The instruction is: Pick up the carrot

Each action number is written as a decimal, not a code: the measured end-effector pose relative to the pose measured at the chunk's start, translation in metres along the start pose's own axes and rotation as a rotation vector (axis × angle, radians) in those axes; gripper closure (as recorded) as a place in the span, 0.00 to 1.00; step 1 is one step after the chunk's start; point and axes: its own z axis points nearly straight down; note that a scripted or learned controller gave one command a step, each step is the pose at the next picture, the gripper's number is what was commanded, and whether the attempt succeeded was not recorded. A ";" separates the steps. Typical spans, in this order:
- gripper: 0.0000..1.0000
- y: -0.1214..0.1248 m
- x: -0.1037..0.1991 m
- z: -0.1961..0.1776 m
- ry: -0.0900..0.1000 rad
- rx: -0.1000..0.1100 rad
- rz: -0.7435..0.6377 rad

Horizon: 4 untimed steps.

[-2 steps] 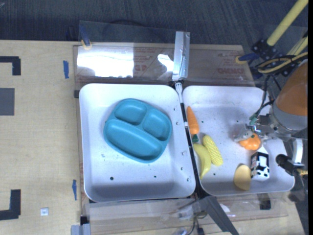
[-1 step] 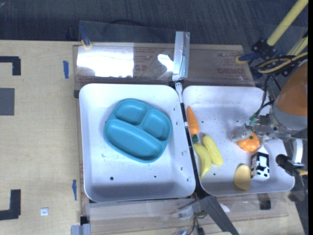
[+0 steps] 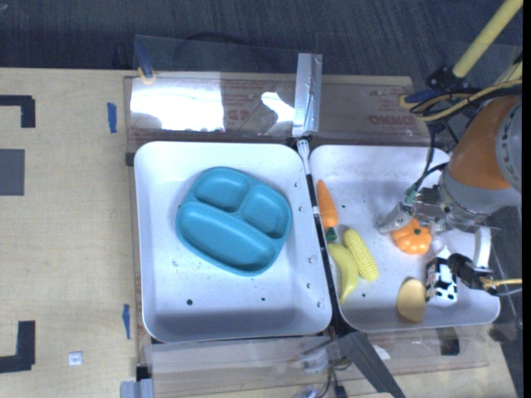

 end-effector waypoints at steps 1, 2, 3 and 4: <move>0.00 -0.047 0.016 -0.002 0.002 -0.002 -0.172; 0.00 0.007 0.013 -0.001 0.002 -0.001 -0.187; 0.00 -0.045 0.003 -0.062 0.003 0.003 -0.441; 0.00 0.034 0.009 -0.002 0.001 -0.002 -0.621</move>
